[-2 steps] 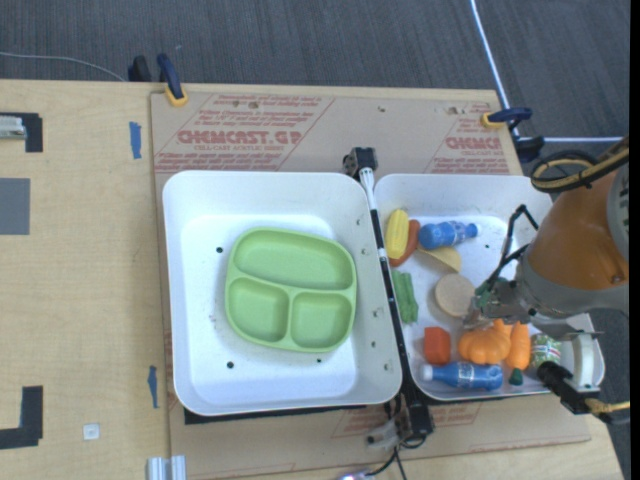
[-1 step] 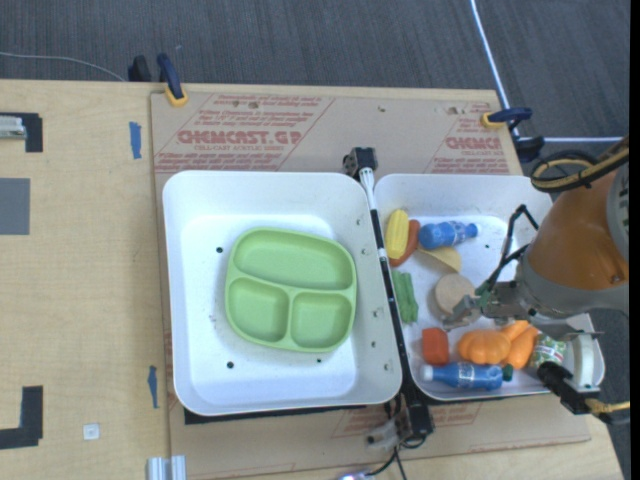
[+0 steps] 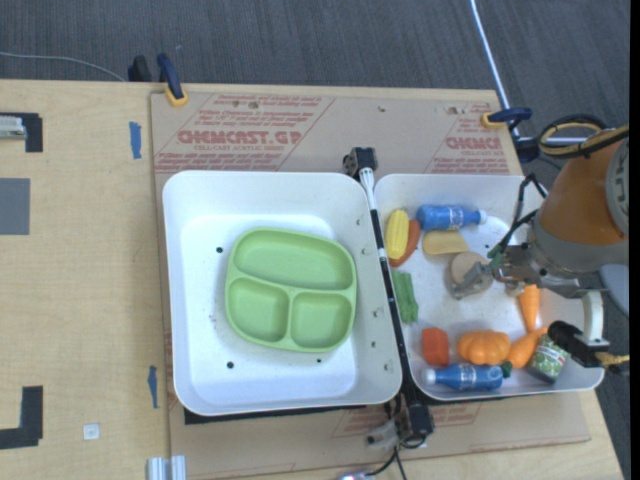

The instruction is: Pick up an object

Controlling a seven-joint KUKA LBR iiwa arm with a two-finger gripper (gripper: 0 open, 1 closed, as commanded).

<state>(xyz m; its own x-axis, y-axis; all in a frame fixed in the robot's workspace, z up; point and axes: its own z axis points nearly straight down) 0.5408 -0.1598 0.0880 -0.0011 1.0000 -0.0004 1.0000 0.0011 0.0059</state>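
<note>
Grey carpet surrounds a pale wooden tabletop (image 3: 80,298) on which a sheet of printed cardboard (image 3: 300,133) carries two shallow white bins. Taking the right bin (image 3: 440,183) as the landmark, the left bin (image 3: 190,268) sits directly beside it and holds a green divided plate (image 3: 290,290).

The hand (image 3: 478,276) hangs low over the middle of the right bin, close to a tan, rounded object (image 3: 462,265); whether it is spread or pressed together I cannot tell, and nothing visibly sits in its grip. So I judge that the pick is not yet achieved: lowering, gripping and lifting remain.

That tan object seems the likeliest target. It is too compact and too hidden to give a clear long axis. Around it in the right bin lie a blue bottle (image 3: 450,215) toward the far wall, with its long axis running left-right, and an orange carrot (image 3: 530,308) near the arm's side, running far to near.
</note>
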